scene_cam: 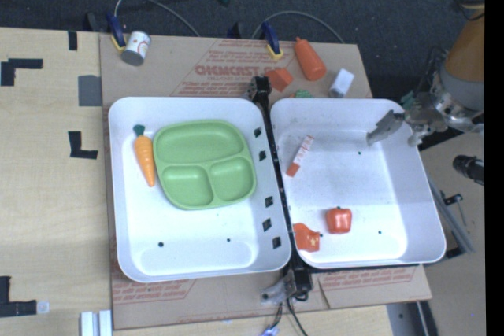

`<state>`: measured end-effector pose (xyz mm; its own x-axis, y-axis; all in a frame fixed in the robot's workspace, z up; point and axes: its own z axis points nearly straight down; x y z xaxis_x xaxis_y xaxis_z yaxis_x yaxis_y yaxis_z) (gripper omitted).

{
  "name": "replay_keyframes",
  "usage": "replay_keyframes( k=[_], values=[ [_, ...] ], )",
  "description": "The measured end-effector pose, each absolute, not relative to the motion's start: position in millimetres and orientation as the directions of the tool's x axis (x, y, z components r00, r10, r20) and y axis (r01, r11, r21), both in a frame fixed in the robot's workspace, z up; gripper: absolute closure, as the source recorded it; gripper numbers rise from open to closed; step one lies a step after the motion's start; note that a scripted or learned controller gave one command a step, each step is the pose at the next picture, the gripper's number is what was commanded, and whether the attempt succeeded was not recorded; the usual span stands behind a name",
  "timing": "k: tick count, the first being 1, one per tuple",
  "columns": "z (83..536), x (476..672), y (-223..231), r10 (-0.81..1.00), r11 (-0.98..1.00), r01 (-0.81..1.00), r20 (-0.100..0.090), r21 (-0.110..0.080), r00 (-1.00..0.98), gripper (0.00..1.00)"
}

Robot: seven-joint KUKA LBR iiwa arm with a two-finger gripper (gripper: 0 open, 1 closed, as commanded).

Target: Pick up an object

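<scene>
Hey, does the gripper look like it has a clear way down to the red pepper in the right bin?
Probably yes. The gripper hangs over the right bin, and the red pepper lies in the open on the bin floor. The nearest thing, an orange piece, lies apart from it by the bin's left wall.

Your arm (465,71) reaches in from the right, wrist low and tilted, and your pincer (386,127) points left and slightly downward with nothing visibly gripped.
</scene>
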<state>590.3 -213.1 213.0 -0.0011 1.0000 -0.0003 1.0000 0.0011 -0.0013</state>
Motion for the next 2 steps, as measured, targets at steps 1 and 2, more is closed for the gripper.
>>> replay_keyframes(
  k=[1, 2],
  values=[
    [209, 533.6, -175, 1.000, 0.001, 1.000, 0.000, -0.002, -0.001, 0.00],
    [113, 512.9, -134, 1.000, 0.002, 1.000, 0.002, -0.004, -0.002, 0.00]
  ],
)
